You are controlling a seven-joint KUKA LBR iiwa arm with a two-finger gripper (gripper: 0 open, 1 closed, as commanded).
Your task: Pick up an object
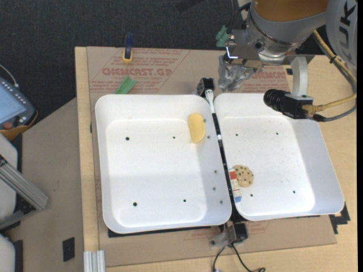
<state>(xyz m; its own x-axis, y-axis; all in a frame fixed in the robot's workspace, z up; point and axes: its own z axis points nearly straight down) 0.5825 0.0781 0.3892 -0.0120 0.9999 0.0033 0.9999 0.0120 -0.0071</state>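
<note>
A pale yellow oval object (196, 128) lies in the left bin (113, 169), close to its right wall. In the right bin (306, 169) a round chocolate-chip cookie (244, 175) rests near the left wall, with a small red, white and blue packet (235, 189) just beside it. My gripper (233, 79) hangs from the grey and orange arm over the back edge of the right bin, near its left corner. It is well away from the cookie and from the yellow object, and nothing shows in it.
Both bins sit on a cardboard sheet (147, 67). A black clip (205, 86) joins the bins at the back, and a black cylinder with cables (283, 103) juts over the right bin's back rim. A blue clamp (127, 47) and a green piece (126, 85) lie behind the left bin.
</note>
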